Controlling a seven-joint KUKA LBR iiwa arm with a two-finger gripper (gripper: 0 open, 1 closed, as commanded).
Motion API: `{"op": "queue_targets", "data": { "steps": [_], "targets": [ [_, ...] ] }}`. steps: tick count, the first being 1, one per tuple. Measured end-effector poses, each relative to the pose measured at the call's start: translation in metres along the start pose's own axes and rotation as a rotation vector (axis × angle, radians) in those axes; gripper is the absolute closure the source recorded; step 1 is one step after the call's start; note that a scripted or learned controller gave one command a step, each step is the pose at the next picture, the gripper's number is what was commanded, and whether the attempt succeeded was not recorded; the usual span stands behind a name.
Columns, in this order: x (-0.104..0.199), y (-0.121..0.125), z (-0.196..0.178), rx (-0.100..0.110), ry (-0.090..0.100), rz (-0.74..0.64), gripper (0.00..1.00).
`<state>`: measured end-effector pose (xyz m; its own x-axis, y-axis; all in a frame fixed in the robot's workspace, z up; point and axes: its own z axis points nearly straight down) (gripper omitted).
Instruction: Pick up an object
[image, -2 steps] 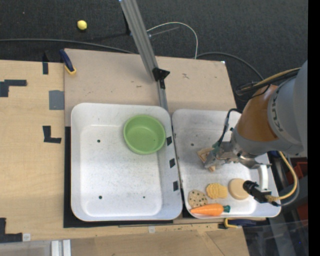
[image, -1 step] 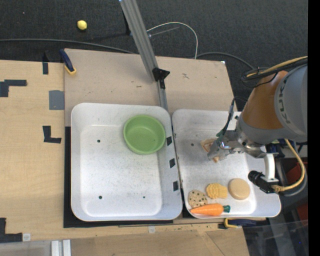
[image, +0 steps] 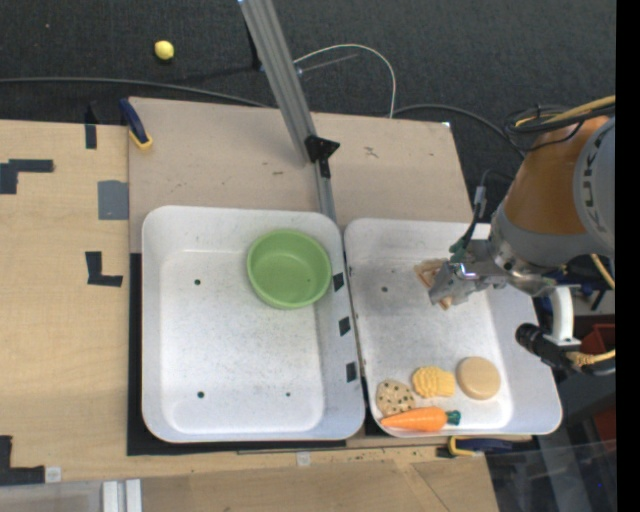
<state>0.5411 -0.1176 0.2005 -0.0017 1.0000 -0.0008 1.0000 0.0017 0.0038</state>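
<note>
A small tan object (image: 431, 271) lies in the right bin (image: 400, 330), near its top and far from the walls, with bare white floor all around it. The end effector (image: 447, 290) sits right over the object's right side, and I cannot tell how wide it is open or if it holds anything. Four play foods sit along the near edge: one cookie (image: 395, 397), one yellow piece (image: 433, 381), one round bun (image: 479, 378), one carrot (image: 420, 420). The left bin (image: 200, 340) holds one green bowl (image: 289, 268).
</note>
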Motion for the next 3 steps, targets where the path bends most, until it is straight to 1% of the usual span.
{"op": "queue_targets", "data": {
  "steps": [1,2,3],
  "targets": [
    [0.05,-0.008,0.006,0.007,0.002,-0.004,1.0],
    [0.103,-0.017,-0.012,0.005,0.003,-0.006,1.0],
    [0.157,-0.026,-0.006,0.008,0.002,-0.006,1.0]
  ]
}}
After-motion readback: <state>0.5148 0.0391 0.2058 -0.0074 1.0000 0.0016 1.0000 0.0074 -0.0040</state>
